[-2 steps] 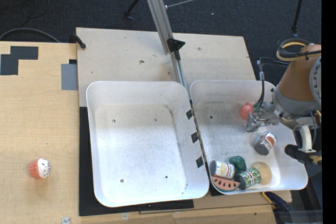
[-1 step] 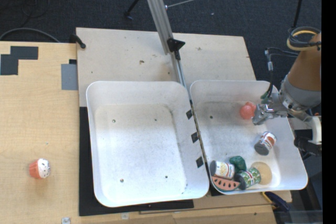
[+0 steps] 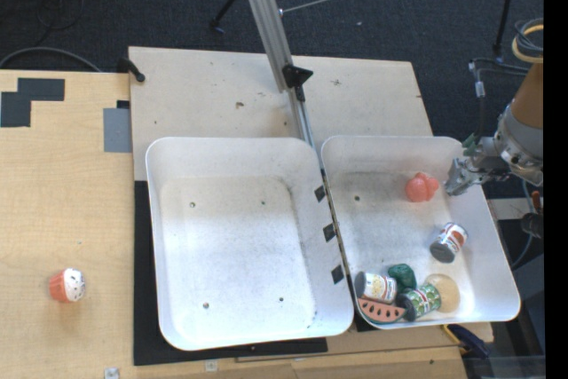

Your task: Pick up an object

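Dark carpet surrounds the surface, where the pincer [image 3: 463, 173], its state impossible to tell from here, hangs at the right bin [image 3: 390, 157]'s far right rim, just beside the red ball [image 3: 422, 187]; closing there could pinch the rim or nudge the ball rolling away ungrasped.

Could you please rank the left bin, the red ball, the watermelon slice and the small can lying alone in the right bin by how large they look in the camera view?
1. left bin, by far the largest
2. watermelon slice
3. red ball and small can: they look about alike, so I will not rank them.
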Robot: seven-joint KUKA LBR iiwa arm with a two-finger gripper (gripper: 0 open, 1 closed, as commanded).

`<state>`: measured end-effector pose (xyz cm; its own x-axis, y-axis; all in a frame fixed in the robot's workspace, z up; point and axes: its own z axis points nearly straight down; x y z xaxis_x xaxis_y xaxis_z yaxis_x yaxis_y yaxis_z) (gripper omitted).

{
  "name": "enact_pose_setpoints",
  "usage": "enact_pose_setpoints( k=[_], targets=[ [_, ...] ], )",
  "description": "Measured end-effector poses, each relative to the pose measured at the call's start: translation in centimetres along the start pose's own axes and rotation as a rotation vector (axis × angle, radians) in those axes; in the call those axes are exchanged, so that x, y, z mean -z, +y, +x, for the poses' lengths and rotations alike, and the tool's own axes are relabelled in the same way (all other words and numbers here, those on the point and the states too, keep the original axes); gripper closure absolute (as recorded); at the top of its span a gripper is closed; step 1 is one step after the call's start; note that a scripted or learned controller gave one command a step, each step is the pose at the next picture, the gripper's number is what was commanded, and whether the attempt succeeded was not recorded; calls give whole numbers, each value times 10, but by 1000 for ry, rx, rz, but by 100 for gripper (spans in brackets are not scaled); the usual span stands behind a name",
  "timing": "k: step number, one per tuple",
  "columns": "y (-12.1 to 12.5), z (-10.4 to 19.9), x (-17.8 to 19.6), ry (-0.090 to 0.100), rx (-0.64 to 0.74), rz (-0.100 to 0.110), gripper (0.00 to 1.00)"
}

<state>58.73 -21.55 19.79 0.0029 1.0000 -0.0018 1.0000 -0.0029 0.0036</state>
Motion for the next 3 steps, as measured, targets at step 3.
enact_pose_setpoints(
  k=[3],
  targets=[
    [-17, 103, 46, 5, 7, 7, 100]
  ],
)
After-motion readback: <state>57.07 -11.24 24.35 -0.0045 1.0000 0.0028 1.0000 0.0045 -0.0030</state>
